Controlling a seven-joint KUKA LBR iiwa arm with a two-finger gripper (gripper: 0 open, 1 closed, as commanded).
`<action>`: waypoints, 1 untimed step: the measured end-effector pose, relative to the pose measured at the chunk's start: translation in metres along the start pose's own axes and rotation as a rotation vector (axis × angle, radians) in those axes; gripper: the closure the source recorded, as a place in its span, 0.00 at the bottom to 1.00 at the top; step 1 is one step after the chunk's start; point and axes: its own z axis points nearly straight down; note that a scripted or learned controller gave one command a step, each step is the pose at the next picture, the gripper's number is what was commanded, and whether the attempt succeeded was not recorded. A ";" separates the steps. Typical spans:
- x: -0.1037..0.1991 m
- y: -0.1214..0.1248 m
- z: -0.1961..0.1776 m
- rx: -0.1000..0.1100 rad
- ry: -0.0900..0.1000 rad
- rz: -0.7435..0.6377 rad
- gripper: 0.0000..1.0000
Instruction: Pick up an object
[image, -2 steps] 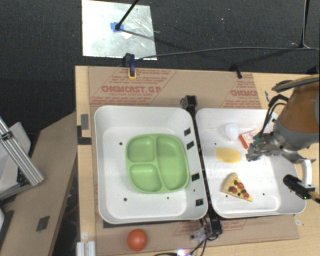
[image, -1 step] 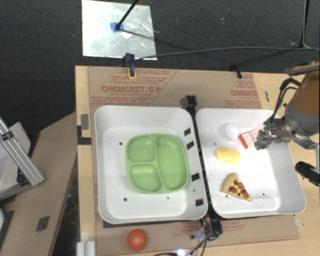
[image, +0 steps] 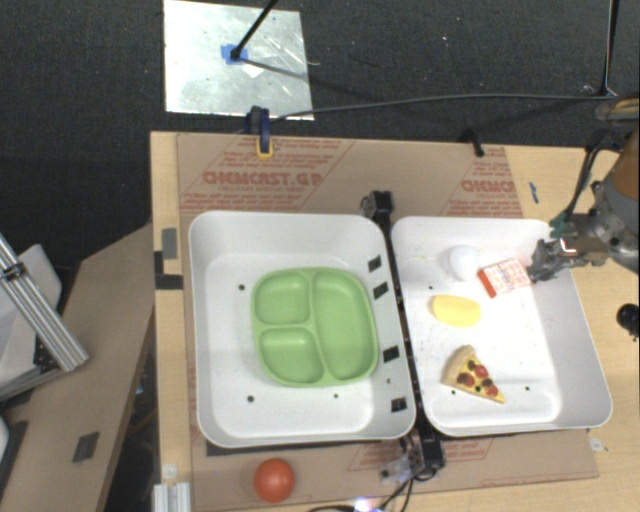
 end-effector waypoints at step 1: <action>0.050 0.016 0.016 0.007 0.004 -0.004 1.00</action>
